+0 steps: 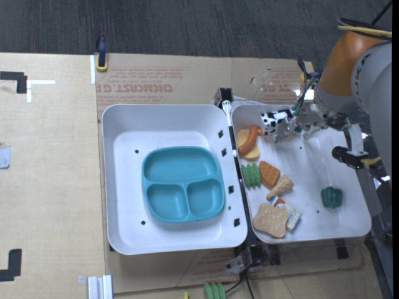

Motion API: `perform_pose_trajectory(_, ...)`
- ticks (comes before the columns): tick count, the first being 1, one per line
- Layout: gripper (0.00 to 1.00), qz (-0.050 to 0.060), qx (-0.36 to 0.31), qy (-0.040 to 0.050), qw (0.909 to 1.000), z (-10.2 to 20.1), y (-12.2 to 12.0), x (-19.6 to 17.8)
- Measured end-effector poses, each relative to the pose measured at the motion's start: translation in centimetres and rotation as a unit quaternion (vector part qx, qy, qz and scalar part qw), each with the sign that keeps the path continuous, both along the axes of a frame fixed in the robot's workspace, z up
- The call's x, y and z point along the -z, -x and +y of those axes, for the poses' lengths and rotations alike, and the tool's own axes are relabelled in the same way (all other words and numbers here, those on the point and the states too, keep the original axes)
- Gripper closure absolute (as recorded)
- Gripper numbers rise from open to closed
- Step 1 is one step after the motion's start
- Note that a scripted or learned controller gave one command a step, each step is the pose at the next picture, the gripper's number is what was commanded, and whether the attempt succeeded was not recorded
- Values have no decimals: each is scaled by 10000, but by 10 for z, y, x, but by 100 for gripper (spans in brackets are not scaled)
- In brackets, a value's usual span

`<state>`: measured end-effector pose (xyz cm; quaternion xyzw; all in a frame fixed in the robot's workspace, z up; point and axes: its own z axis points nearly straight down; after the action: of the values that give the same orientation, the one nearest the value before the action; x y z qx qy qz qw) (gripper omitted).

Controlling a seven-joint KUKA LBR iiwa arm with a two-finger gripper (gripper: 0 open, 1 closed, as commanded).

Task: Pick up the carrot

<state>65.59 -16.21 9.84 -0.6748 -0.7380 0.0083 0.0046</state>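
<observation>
The carrot (pixel 269 174) is seen lying flat in the right bin (pixel 349 226), in its left half, a little above the middle. Its long axis is set on a slant, running from upper left to lower right. Which end is the tip cannot be made out. It is shown as a short, stubby orange wedge with a dull surface. It is flanked on the left by a ribbed green piece (pixel 251 175), just beside it. A pale cracker-like piece (pixel 281 187) is pressed close at its lower right end.

The gripper (pixel 288 128) is held over the bin's far part, well apart from the carrot, at the end of the grey arm (pixel 368 80). A black-and-white cow toy (pixel 270 122) is found right at its tip. How far the jaws are parted cannot be told, and whether the toy is gripped or only touched is not shown. The carrot is left untouched.
</observation>
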Motion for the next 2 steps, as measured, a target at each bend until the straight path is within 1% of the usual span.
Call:
perform_pose_trajectory(1, 0, -74, 950, -16, 9955, 32, 61, 7)
perform_pose_trajectory(2, 0, -74, 978, -17, 9952, 59, 128, 7)
